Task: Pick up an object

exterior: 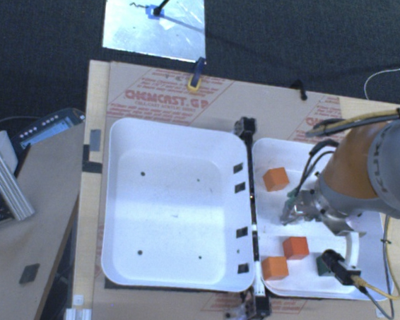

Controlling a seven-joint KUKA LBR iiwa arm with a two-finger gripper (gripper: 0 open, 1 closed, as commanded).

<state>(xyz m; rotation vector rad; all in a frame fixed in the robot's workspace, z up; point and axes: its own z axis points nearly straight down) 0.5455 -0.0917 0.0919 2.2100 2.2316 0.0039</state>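
Camera view, arm: we see the grey arm [381, 164] with its orange band reach in from the right, bent down over the right bin [363, 297], which we judge puts the wrist above the blocks for a pick.
Hand: the hand [295, 211] sits low inside the right bin, near its left side; we cannot tell whether it is spread or pressed together, and we see no block in it.
Task's things: three orange blocks lie loose on the floor of the right bin. The upper block [276, 179] rests just up and left of the hand; the middle block [296, 247] lies just below the hand; the lower block [274, 268] sits beside the middle one, close to the bin's near-left corner.
Why so placed: the blocks lie apart from the walls enough, we judge, for a grasp from above; the middle block looks the nearest candidate.
Left bin: the left bin [116, 182] stands touching the right one along a black clipped seam [247, 196], presumably as the drop place.
Surface: both bins rest on a brown printed board [171, 96] laid on the surface [96, 95].
Room: dark carpet [43, 33] lies beyond, with a shiny metal plate [156, 16] at the top and a metal rail [0, 170] at the left.
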